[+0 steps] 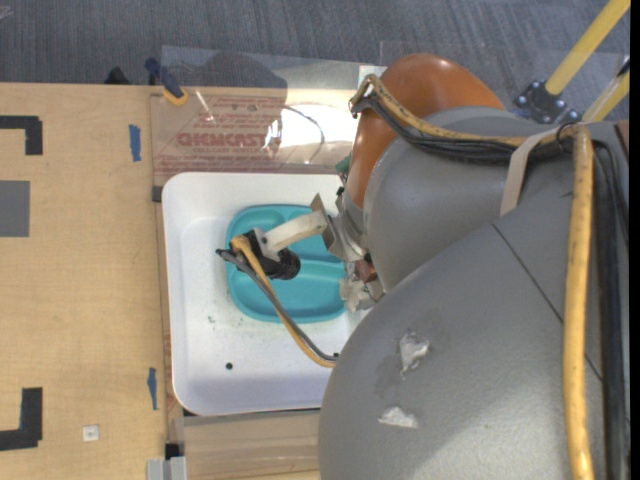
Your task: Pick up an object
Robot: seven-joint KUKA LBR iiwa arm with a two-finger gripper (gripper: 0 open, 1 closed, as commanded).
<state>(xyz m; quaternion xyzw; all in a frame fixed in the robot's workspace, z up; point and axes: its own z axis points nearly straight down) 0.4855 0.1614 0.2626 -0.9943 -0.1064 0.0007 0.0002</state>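
Note:
A shallow teal dish-like object (pixel 296 302) lies in the middle of the left white bin (pixel 195 298). My gripper (pixel 350 268) hangs low over the dish's right edge, under the orange band (pixel 400 98) of the wrist. The big grey arm (pixel 480 318) reaches in from the right and hides the bin's right part and the dish's right end. I see nothing held.
A brown board (pixel 75 268) with black corner marks covers the bench left of the bin. Behind the bin lies a clear plastic sheet (pixel 240 128) with red print. A small dark speck (pixel 229 367) sits on the bin floor near the front.

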